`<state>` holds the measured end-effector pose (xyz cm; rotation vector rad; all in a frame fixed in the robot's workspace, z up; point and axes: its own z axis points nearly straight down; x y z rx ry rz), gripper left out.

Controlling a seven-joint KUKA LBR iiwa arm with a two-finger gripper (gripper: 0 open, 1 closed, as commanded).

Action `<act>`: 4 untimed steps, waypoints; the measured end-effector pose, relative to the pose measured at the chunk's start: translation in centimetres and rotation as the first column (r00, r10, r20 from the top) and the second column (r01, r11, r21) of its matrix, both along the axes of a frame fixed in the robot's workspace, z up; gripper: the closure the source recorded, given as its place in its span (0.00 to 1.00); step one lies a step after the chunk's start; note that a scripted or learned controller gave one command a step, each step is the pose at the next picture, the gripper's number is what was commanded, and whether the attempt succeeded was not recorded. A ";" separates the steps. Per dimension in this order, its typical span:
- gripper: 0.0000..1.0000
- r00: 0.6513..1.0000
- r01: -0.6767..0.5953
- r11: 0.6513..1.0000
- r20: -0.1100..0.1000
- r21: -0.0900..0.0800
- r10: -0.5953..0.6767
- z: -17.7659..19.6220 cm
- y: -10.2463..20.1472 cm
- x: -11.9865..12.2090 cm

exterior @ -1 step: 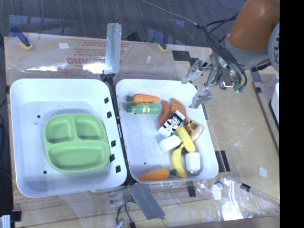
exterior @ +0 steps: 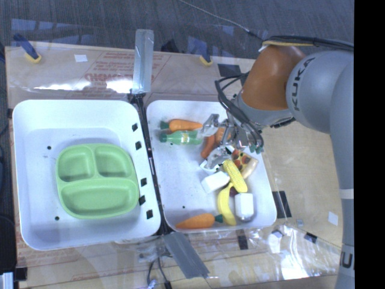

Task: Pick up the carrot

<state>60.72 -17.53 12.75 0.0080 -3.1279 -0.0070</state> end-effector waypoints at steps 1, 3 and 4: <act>0.00 0.999 0.040 0.999 0.008 -0.001 -0.040 -3.8 5.8 -4.8; 0.00 0.947 0.320 0.947 -0.009 -0.011 -0.320 -3.9 1.9 2.0; 0.00 0.826 0.564 0.825 0.005 -0.010 -0.564 -3.8 7.3 1.0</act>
